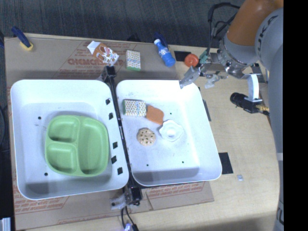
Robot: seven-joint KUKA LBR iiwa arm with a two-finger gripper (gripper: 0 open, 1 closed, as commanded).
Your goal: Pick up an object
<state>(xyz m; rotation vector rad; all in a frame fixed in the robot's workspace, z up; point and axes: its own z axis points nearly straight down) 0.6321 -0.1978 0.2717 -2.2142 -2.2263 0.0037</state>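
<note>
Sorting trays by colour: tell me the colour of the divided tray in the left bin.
Light green tray, in the camera view.

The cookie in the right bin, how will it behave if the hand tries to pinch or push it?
The cookie looks like a flat, stiff disc lying on the bin floor, so fingers may struggle to get under its low edge. It seems light, so a push would probably slide it. It is close to the white cup, which may get nudged.

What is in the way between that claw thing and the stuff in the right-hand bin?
Nothing visible. The gripper hangs over the right bin's far corner; the cookie, orange block and white cup lie uncovered below.
</note>
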